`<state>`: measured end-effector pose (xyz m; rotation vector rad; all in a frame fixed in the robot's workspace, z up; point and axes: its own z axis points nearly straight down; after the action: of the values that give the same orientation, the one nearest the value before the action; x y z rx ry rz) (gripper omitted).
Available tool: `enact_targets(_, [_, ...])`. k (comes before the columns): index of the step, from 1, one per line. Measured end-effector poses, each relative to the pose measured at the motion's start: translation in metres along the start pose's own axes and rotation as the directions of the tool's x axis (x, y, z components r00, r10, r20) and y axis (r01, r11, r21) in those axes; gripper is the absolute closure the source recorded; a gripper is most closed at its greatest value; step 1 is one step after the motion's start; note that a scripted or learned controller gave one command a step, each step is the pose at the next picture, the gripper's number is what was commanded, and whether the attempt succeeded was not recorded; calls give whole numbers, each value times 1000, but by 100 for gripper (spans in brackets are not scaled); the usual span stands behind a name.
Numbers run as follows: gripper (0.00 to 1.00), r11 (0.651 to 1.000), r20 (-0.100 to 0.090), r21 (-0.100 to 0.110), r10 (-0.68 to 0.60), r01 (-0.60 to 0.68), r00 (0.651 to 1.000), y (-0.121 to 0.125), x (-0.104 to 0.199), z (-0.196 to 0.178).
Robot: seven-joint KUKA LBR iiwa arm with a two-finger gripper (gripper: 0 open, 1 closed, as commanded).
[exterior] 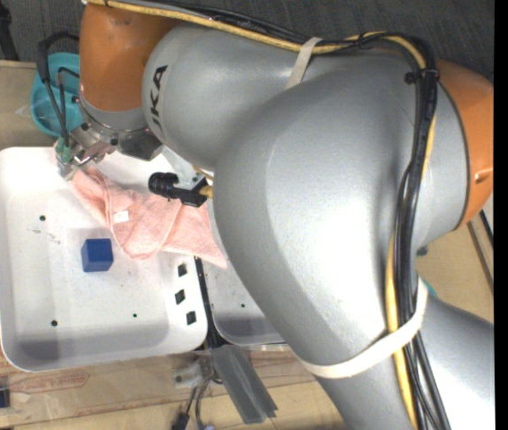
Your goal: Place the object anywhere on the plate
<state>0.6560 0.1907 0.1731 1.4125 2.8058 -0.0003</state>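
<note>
the grey arm (325,204) is by far the biggest thing here, its bulk covering the middle and right of the camera view and most of the right bin (245,328), of which just a white corner shows beneath it. a black and yellow cable bundle (410,195) runs along the arm's shell, held by pale straps. the orange band (115,47) sits at upper left, above the wrist. the wooden counter (3,88) shows along the left and bottom edges. the left bin (21,267) lies in plain sight, white and shallow, with a few dark specks on its floor. a pink cloth (159,222) lies crumpled across the bin's upper right part, reaching toward the wall shared with the other bin, one end drawn up to the wrist. a teal object (52,88) rests on the counter just beyond the bin's upper left corner, partly hidden by the wrist. the end effector (73,157) sits at the upper left end of the cloth, touching it; whether its fingers are open or shut i cannot tell, as they are too small and muddled against the fabric. a small blue cube (98,254) sits on the bin floor, just left of the cloth and apart from it.
</note>
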Motion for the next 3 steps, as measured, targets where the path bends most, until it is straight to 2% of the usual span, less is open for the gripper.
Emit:
enact_targets(1, [100,999,-1,4,53,-53,999,-2,-1,37])
enact_targets(2, [100,978,0,0,211,-211,978,-6,-9,-53])
enact_targets(3, [100,958,0,5,285,-285,958,-39,49,-22])
